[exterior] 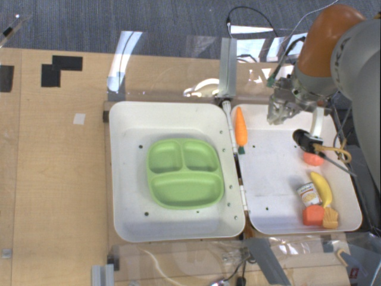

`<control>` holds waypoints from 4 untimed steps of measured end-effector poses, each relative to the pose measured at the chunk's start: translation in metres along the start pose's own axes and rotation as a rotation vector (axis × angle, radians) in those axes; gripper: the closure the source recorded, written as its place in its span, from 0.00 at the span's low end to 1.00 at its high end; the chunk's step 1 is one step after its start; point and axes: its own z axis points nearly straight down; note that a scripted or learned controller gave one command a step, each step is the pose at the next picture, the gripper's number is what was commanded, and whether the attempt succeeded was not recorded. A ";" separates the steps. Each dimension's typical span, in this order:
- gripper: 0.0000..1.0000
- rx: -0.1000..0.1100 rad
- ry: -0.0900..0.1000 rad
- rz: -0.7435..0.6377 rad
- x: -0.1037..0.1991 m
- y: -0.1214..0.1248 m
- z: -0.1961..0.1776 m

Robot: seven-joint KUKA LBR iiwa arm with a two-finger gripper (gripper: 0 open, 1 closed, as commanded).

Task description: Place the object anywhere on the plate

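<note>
While the grey arm point(351, 46) reaches in over the right bin point(280, 159), nothing is yet taken up, and the green plate point(184, 173) lies bare in the middle of the left bin point(128, 177). Taking that plate as the mark, the gripper point(280, 113) hangs well to its right and further back, above the far part of the right bin; whether it is open or closed I cannot tell from here. The carrot point(240, 127), likely the object meant, lies just right of the plate's far corner, against the wall where the two bins meet. Its long axis runs front to back, the thick orange end away from the camera and the thin green tip toward it. It looks like a light, stiff plastic toy, smooth and apt to roll, so a pinch across its thick middle seems safest, though the wall crowds one side. Further right of the plate lie a banana point(322, 187), a small can point(307, 192) and other small toys.
</note>
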 end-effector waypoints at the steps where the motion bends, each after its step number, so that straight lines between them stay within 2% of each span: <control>1: 1.00 -0.001 0.002 -0.134 0.032 -0.076 -0.019; 2: 1.00 0.000 0.002 -0.175 0.051 -0.179 -0.033; 3: 1.00 -0.001 0.002 -0.121 0.041 -0.142 -0.088; 4: 1.00 0.000 0.002 -0.361 0.061 -0.181 -0.079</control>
